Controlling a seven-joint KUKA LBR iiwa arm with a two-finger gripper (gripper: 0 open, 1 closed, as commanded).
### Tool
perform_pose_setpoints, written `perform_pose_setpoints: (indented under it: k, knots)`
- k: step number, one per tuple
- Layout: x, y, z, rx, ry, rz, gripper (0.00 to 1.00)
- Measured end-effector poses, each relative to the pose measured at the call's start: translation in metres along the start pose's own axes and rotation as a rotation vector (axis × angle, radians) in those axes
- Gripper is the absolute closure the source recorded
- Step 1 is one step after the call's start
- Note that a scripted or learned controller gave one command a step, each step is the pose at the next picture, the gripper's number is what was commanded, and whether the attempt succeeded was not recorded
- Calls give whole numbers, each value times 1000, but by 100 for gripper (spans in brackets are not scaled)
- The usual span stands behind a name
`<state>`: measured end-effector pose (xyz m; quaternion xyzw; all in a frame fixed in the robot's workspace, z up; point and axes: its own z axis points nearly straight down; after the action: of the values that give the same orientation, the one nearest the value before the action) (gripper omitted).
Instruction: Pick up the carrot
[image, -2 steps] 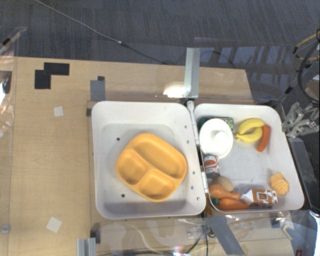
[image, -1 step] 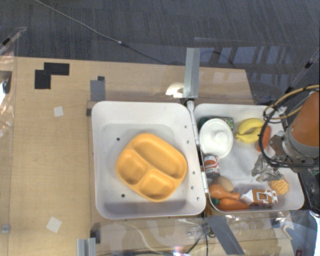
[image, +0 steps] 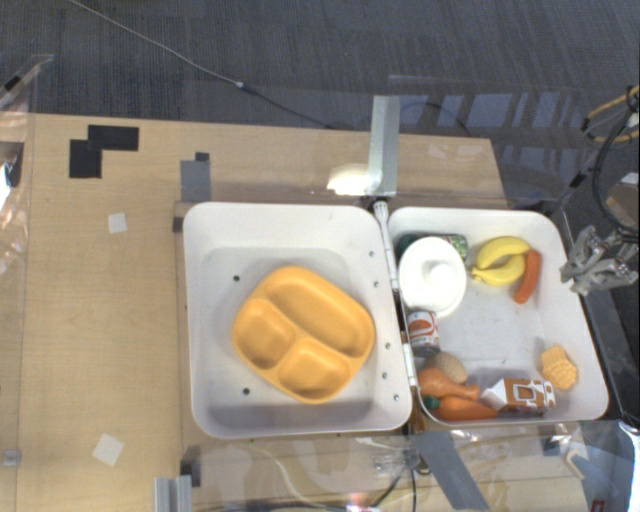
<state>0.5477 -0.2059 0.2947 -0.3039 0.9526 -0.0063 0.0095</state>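
Camera view: carrot (image: 463, 407) at right bin (image: 592, 372) near edge, touching chicken drumstick (image: 440, 383), carton (image: 524, 394). Pincer (image: 597, 262) outside bin's right rim, opening can't tell.

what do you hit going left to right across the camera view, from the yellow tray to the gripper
yellow tray → white lid → banana → sausage → cracker → gripper
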Motion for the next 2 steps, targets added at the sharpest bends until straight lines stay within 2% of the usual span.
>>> perform_pose_setpoints:
  k: [1,2]
  knots:
    - [-23,-12,146,-23,5,-522,100]
    - [45,34,201,-19,1,-960,100]
